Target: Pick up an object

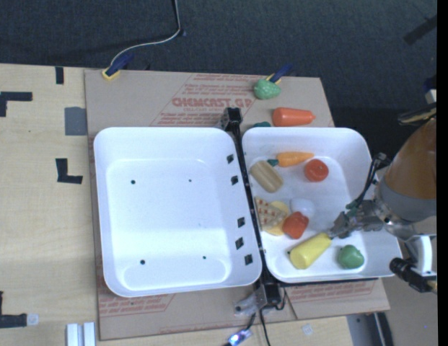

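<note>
Toys in right bin (357, 144), gripper (342, 224) low beside yellow toy (309, 251), its grip state indiscernible, arm (415, 175) cut off at frame edge

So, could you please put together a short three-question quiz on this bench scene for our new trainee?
1. True or false: the orange carrot outside the bins lies on the cardboard beyond the right bin.
2. Multiple choice: which item lies nearest the pincer?
A. tan bread roll
B. yellow item
C. red tomato
3. Fill in: the green item in the right bin lies in the corner nearest the ____ of the view.

Key
1. True.
2. B.
3. Bottom right.
</note>
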`<state>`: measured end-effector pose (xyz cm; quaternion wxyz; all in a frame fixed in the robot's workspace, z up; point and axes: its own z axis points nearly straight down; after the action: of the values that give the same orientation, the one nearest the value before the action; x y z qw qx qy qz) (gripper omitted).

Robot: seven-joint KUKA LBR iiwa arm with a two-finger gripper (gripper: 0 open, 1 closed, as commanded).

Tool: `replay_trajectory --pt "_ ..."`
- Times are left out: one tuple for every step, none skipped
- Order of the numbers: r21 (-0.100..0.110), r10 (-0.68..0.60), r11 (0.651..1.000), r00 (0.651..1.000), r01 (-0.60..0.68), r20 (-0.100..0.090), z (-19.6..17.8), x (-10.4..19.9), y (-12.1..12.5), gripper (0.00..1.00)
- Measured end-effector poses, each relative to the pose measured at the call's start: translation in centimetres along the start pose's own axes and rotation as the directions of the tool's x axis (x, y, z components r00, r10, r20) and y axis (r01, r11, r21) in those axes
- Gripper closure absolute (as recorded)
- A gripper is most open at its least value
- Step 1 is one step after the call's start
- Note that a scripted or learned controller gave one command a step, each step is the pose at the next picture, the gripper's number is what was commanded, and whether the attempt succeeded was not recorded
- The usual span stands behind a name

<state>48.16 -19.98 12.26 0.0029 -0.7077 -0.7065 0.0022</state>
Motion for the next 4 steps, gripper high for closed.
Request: replay_trajectory --pt "-0.005 -0.001 1.0 1.0 0.001 0.0 3.9 -2.4 1.4 1.0" --pt "-0.026 -0.006 1.0 1.0 0.006 0.009 -16.7 -2.4 6.7 1.0" --pt "-0.025 -0.006 1.0 1.0 0.006 0.009 -36.2 -2.3 11.5 1.0" --pt "-0.015 -0.005 1.0 1.0 0.005 0.007 -41.7 -2.2 16.5 1.0"
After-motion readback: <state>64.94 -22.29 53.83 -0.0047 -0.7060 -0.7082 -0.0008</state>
